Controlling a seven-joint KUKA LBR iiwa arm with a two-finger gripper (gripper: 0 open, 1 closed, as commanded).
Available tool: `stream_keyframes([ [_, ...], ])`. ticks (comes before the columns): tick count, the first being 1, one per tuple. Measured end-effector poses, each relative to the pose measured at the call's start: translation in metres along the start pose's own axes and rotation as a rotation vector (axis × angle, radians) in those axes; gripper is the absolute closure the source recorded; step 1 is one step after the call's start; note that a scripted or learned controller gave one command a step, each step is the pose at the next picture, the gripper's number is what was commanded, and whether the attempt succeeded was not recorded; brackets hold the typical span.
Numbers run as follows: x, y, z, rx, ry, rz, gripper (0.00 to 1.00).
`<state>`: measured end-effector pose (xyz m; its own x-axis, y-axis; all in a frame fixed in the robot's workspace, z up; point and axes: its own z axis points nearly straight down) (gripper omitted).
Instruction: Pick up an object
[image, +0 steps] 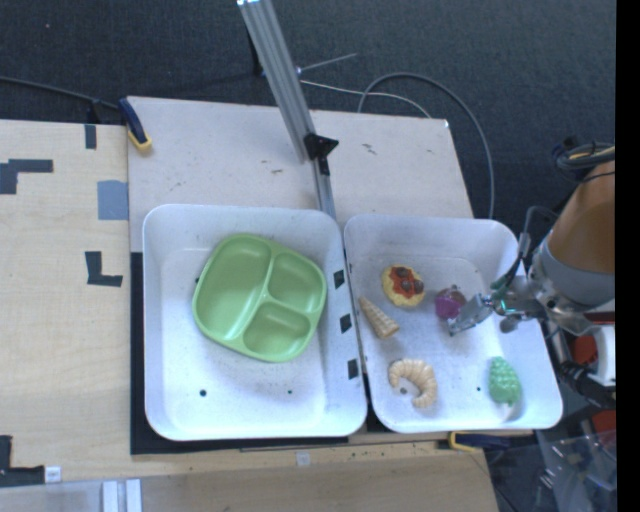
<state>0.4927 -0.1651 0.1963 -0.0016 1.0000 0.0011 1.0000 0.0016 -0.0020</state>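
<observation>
The right bin (430, 235) holds a small pizza-like toy (403, 285), a purple toy (449, 301), a ridged cone (379, 317), a tan shrimp-shaped toy (415, 381) and a green toy (503, 380). My gripper (466, 317) reaches in from the right, low in the bin, its tip right beside the purple toy's lower right side. The arm's orange band (592, 225) sits at the right edge.
The left bin (170, 330) carries a green divided plate (261, 297). A grey metal bar (290, 95) slants down from the top to the seam between the bins. A cable (440, 95) loops behind the right bin.
</observation>
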Motion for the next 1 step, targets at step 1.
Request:
stream_keyframes([
  [1, 0.0004, -0.0063, 0.0448, 0.005, 0.000, 0.001, 0.00],
])
